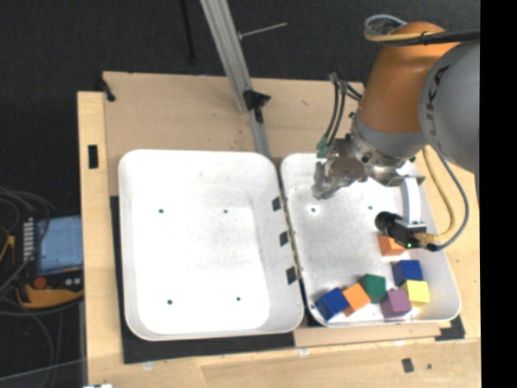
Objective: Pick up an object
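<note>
A: What is carrying everything here?

B: A pale wooden worktop (186, 111) is bearing two shallow white bins side by side, their inner rims nearly touching.

A: What is lying directly on it?

B: The left bin (202, 241) is sitting toward the near edge on a dark mat (121, 342), and the right bin (339, 225) is sitting just beside it. A slanted metal rail (234, 63) is crossing the far side.

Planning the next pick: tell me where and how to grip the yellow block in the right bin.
Grip the yellow block from above across its upper-right and lower-left faces, which look free. The purple block presses its left side and the blue block sits close above, so other approaches look crowded.
</note>
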`<action>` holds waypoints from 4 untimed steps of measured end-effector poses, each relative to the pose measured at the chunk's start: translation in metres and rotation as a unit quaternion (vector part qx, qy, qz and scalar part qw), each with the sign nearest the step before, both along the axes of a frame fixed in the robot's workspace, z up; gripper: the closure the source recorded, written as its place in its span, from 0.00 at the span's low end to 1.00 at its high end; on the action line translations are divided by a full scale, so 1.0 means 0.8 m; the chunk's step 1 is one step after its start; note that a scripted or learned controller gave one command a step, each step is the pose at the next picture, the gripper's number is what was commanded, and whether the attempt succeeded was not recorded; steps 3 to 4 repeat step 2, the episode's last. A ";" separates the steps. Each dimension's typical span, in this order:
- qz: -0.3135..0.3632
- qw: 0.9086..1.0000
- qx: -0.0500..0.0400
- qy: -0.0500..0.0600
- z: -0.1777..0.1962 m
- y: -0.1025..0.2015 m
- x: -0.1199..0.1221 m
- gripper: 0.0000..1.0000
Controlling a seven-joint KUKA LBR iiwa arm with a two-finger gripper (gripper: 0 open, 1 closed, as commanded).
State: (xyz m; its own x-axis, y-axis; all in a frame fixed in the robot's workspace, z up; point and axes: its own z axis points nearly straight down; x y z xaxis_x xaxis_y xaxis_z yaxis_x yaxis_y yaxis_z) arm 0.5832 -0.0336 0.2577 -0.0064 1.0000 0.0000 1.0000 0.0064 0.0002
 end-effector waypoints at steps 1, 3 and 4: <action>0.000 1.000 0.000 0.000 -0.010 0.054 -0.007 1.00; 0.000 1.000 0.000 0.000 -0.021 0.130 -0.002 1.00; 0.000 1.000 0.000 0.000 -0.021 0.130 -0.002 1.00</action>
